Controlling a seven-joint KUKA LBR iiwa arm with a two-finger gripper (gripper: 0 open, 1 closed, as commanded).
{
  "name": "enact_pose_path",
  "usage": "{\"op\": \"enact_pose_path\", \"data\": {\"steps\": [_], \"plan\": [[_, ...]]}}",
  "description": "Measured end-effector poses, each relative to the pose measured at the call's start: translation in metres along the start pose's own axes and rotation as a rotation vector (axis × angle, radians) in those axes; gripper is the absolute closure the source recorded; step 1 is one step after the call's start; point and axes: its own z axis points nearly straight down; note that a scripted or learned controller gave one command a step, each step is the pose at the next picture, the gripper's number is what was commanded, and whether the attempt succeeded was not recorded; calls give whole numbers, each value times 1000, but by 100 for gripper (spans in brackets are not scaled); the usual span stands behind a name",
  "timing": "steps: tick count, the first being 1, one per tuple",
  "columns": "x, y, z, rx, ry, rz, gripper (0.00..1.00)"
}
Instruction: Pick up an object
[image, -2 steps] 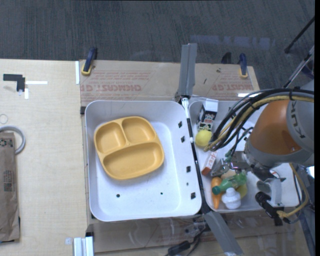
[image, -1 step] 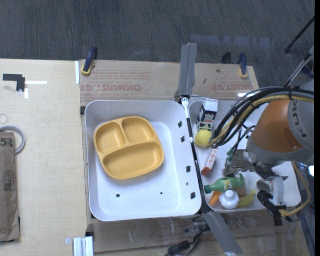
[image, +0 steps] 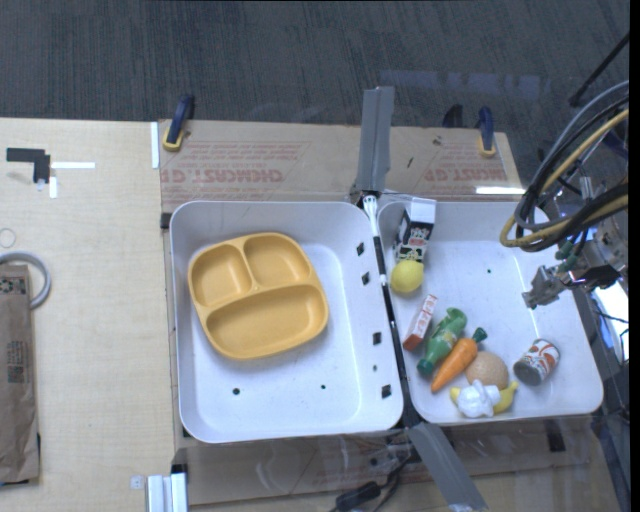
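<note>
Pincer (image: 543, 290) near right bin (image: 500, 262) rim above can (image: 537, 361), grip state unclear

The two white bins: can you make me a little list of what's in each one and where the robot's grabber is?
left bin: one yellow divided plate
right bin: small carton, yellow ball, red-and-white packet, green toy, carrot, tan round thing, white-and-yellow toy, small can
gripper: over the right bin's right side, above the can, nothing seen in it
arm side: comes in from the right
</note>
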Motion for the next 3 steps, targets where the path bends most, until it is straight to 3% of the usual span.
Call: {"op": "enact_pose_path", "data": {"steps": [1, 2, 3], "plan": [[-33, -5, 54, -1, 1, -359, 100], [2, 1, 75, -2, 1, -638, 100], [-59, 66, 104, -2, -1, -530, 100]]}}
